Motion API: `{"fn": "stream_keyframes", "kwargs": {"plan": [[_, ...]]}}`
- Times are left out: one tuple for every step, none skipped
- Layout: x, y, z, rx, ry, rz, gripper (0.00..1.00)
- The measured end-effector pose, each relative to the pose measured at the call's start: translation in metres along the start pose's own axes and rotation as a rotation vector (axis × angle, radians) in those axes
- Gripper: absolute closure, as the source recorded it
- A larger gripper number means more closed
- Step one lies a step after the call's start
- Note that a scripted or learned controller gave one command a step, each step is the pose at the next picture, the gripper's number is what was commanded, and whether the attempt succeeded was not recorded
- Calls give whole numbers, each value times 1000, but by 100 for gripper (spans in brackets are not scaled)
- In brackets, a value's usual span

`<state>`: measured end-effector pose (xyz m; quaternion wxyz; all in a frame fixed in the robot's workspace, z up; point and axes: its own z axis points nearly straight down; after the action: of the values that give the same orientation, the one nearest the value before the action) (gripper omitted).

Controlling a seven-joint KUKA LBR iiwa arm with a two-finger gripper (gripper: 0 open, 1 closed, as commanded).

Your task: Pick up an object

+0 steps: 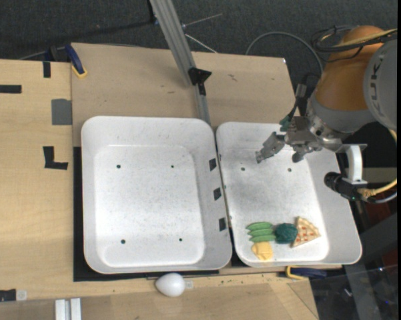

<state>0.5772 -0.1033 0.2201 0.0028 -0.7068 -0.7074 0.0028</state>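
We see the claw (280,151) hanging over the far end of the right bin (333,242), fingers spread open and nothing between them. Well toward the near end from the claw, the objects huddle together: a green pea pod (259,229), a dark green broccoli (286,232) touching it, a yellow piece (262,250) just below, and a pizza slice (306,232) (leaning against the broccoli). To the claw's left lies the left bin (93,179). A white egg (170,285) rests on the bench, near the front edge.

Toys (280,234) in right bin (333,199) near corner, left bin (93,179) beside it
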Motion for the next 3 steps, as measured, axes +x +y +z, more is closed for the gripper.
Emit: {"fn": "stream_keyframes", "kwargs": {"plan": [[-10,1,56,0,0,1,0],[-9,0,121,1,1,0,0],[-9,2,107,-4,0,-2,100]]}}
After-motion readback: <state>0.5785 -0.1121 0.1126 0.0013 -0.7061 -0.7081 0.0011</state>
